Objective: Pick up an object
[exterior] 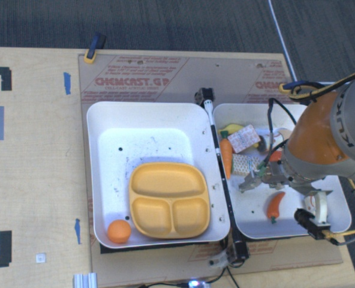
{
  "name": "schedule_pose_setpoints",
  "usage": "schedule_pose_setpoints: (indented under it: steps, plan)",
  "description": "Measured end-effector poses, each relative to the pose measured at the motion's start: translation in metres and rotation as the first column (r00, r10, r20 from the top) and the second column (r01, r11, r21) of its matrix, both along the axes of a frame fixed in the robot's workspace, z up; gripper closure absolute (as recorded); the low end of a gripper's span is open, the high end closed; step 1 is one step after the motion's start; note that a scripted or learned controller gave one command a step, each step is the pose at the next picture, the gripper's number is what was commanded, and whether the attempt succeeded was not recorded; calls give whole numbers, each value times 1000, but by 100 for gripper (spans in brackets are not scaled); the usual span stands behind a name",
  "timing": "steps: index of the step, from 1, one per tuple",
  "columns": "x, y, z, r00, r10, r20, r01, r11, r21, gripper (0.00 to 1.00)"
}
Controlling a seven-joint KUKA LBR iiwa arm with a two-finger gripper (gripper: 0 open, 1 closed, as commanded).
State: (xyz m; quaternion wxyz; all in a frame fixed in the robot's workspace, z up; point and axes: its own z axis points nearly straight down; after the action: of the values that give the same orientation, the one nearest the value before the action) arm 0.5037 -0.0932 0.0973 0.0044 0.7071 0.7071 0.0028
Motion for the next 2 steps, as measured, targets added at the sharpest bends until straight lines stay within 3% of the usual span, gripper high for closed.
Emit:
schedule_pose_setpoints:
  steps: [1, 2]
  plan:
    - [1, 0, 10, 1000, 0, 4, 0, 1000, -1, 100]
    - [1, 0, 10, 1000, 0, 3, 0, 1000, -1, 0]
